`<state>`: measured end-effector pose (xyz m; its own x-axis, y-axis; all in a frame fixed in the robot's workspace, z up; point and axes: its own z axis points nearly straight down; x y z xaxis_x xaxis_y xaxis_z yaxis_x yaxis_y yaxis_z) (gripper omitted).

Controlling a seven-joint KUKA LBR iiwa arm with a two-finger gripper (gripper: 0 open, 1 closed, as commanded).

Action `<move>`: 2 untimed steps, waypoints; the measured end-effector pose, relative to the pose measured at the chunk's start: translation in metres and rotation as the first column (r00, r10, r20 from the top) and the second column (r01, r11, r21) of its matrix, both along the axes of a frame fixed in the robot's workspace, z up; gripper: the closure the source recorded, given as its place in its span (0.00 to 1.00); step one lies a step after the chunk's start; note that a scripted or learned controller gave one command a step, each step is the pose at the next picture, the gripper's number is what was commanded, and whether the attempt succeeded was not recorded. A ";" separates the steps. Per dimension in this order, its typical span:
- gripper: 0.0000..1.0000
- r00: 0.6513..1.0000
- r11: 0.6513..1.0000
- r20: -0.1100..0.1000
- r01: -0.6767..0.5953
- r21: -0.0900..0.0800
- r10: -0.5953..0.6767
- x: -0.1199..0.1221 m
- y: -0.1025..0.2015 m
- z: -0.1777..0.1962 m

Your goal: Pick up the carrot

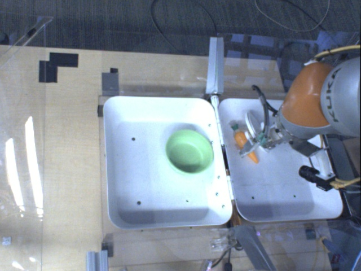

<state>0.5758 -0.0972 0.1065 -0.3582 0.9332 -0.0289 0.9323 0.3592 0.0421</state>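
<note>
The carrot is orange with a small green top. It lies slantwise in the upper left part of the right bin, close to the divider between the bins. My gripper hangs directly over it, reaching in from the right below the orange wrist band. A metal part of the gripper crosses the carrot's middle, so the orange tip shows below it and the green end above. I cannot tell whether the carrot rests on the bin floor or is lifted.
A green bowl sits in the left bin, near its right wall. The metal divider runs between the bins. A black cable and connector hang off the arm over the right bin's right side.
</note>
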 end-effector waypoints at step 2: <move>1.00 0.977 0.986 -0.134 0.167 0.007 -0.165 0.075 0.037 0.063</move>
